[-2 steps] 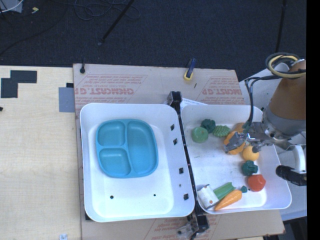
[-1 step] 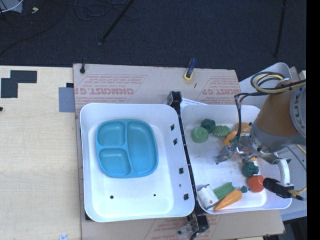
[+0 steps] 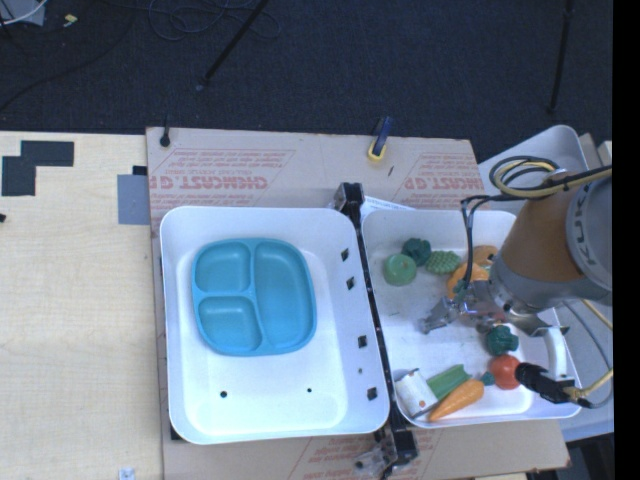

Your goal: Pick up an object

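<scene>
Hovering my claw mid right bin, state unclear; I'd judge the carrot near the worktop's front edge light, slick; grip midway.

Blue tray, white bins, orange carrot, red tomato.

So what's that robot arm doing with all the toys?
The grey robot arm with the orange band is reaching into the right white bin, its gripper low among toy food: a green round toy, an orange carrot, a red tomato. It holds nothing yet. A blue divided plastic tray sits in the left white bin.
</scene>
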`<state>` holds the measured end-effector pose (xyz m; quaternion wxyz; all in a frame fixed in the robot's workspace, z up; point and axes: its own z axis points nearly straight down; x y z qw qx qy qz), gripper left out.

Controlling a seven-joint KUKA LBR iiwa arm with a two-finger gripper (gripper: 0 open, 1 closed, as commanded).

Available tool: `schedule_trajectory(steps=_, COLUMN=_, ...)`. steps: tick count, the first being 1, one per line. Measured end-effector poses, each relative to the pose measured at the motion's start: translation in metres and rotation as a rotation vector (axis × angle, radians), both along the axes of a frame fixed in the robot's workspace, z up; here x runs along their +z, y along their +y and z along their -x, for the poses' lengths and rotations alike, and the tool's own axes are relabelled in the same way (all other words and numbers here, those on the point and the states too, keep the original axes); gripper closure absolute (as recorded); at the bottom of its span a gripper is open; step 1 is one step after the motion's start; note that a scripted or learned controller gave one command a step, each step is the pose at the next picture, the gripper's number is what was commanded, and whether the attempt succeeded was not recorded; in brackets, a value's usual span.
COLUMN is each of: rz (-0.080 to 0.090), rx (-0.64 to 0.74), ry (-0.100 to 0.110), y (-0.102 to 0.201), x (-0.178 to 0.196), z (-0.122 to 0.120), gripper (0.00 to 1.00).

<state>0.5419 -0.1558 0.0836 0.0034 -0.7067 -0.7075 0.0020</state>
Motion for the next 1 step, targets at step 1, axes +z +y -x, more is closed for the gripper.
schedule_trajectory(steps=1, rz=-0.003, rx=-0.003, ry=0.005, y=-0.001, x=0.0083, z=-0.0003, gripper=1.0)
